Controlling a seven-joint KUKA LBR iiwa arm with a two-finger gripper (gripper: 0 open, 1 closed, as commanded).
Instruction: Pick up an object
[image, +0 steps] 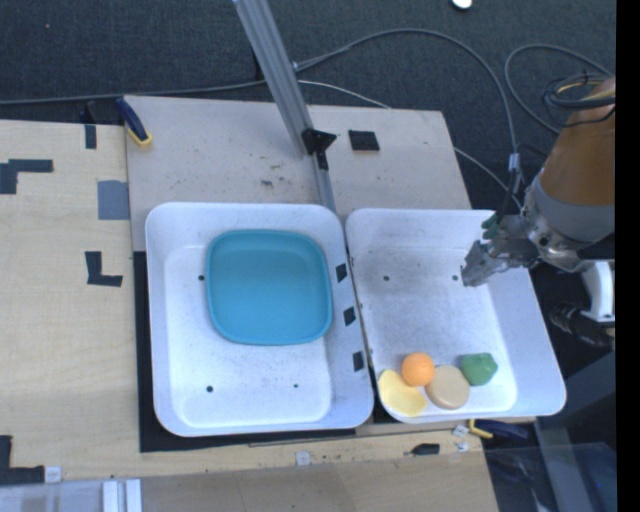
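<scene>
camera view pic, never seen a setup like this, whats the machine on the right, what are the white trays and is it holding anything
This is one picture from a fixed camera above a workbench, looking down at a slant. The grey and orange machine on the right is a robot arm. Its gripper, the part that grasps, hangs over the right edge of the right bin; nothing is seen in it. The two white trays are shallow bins side by side. The left bin holds a blue square plate. In the right bin's near corner sit four small things together: an orange ball, a yellow piece, a tan round piece and a green piece. Its job is to pick one up.
</scene>
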